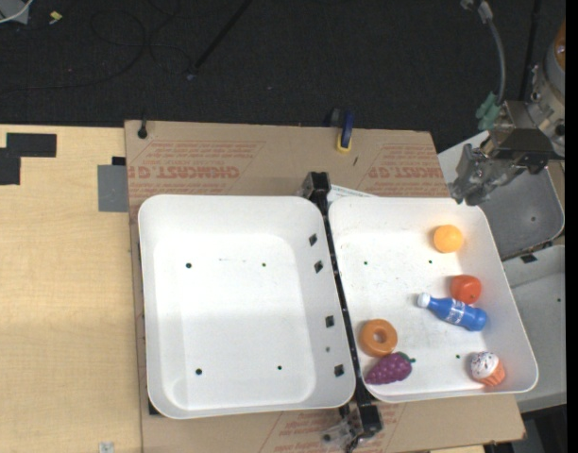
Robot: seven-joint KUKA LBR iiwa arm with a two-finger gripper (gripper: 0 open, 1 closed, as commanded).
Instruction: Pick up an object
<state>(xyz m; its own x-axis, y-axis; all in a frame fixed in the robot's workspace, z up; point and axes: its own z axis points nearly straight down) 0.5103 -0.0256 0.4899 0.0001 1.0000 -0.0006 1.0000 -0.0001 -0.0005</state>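
Note:
Several small objects lie in the right bin (365,253). An orange ball (448,239) sits near its far right corner. Below it are a red-orange piece (466,288) and a blue bottle (454,312) lying on its side. An orange donut (378,336) and purple grapes (389,368) rest near the front left of that bin. A white and orange toy (486,368) is at the front right corner. My gripper (471,177) hangs above the bin's far right corner, up and right of the orange ball, apart from every object.
The left bin (157,253) adjoins the right one along a black clipped divider (325,272). Both stand on a cardboard sheet (232,159) with a blue clamp (345,132) at its far edge. Wooden bench top lies to the left.

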